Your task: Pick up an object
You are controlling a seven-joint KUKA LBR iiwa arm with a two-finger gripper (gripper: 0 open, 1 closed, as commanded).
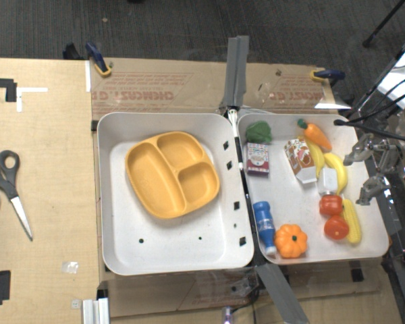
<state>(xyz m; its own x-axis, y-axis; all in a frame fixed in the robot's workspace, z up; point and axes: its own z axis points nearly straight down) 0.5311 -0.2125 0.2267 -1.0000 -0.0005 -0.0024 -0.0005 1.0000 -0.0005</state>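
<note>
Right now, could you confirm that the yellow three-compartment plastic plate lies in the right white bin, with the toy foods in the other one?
Not quite: the camera view shows the yellow three-compartment plastic plate in the left white bin; the toy foods lie in the right white bin.

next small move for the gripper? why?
Probably move the gripper left over the right bin and line up above the banana. The gripper sits at the bin's right rim, above nothing graspable, and the banana with the tomatoes are the closest items.
</note>
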